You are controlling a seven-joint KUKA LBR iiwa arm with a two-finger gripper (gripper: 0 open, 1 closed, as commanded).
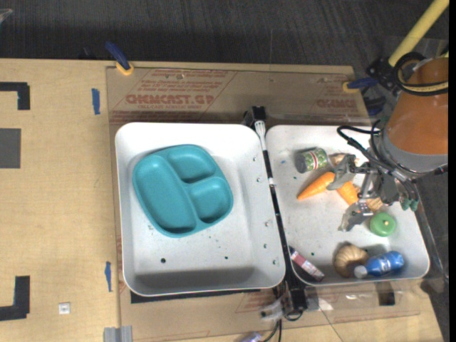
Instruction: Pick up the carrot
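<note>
An orange carrot (315,185) lies tilted in the right bin (313,237), its thick end pointing up and to the right. A second small orange piece (347,192) lies just right of it. My gripper (362,189) hangs low over the bin's right half, directly right of the carrot and close to the orange piece. The grey arm with its orange band (426,116) comes in from the right above it. Nothing is visibly held.
The right bin also holds a green can (311,159) above the carrot, a green round object (383,224), a blue bottle (385,263), a tan lumpy item (348,256) and a small pink-and-black piece (306,264). A teal divided plate (183,188) lies in the left bin (142,262).
</note>
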